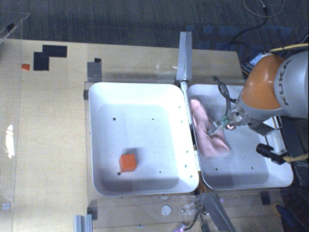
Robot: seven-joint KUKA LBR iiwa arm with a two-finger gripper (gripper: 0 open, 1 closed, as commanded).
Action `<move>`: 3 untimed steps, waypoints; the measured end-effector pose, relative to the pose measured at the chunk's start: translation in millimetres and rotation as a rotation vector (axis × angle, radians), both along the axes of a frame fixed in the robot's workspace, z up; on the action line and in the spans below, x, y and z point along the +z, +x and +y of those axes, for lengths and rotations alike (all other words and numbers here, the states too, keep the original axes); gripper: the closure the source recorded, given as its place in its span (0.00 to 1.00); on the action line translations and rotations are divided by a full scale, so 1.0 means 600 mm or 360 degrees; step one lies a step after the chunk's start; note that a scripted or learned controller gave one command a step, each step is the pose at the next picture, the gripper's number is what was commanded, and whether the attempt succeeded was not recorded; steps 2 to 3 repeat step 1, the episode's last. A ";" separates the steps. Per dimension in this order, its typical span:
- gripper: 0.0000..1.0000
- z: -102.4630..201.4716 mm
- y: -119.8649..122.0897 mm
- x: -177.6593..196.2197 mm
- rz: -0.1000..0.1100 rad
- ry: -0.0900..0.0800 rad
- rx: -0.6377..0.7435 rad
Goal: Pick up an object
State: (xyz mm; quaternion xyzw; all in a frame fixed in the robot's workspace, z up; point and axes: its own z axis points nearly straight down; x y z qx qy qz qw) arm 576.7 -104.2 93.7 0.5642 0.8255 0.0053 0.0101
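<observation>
Right of centre, the gripper (218, 125) sits low over the pink cloth (206, 129) in the right bin (251, 178). Can't tell if it's spread or closed, too small and blurred at the tip. Arm (277, 88) comes in from the right edge, grey w/ orange band, bulking over the bin's upper right corner. Cloth: 1 pc, crumpled, long shape running top to bottom along the bin's left wall, gripper tip at its right edge, about mid-length. Left bin (140, 95): 1 orange block (128, 163), lower left area, resting on the floor, well apart from the cloth. So 2 bins side by side, 1 item each. Bench (43, 144) at upper left carries black marks (47, 56) & 1 small orange square (25, 67).
</observation>
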 end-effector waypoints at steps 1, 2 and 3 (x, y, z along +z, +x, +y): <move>1.00 0.004 0.006 0.022 -0.0015 0.0004 0.0004; 1.00 0.004 0.006 0.022 -0.0015 0.0004 0.0004; 1.00 0.004 0.006 0.022 -0.0015 0.0004 0.0004</move>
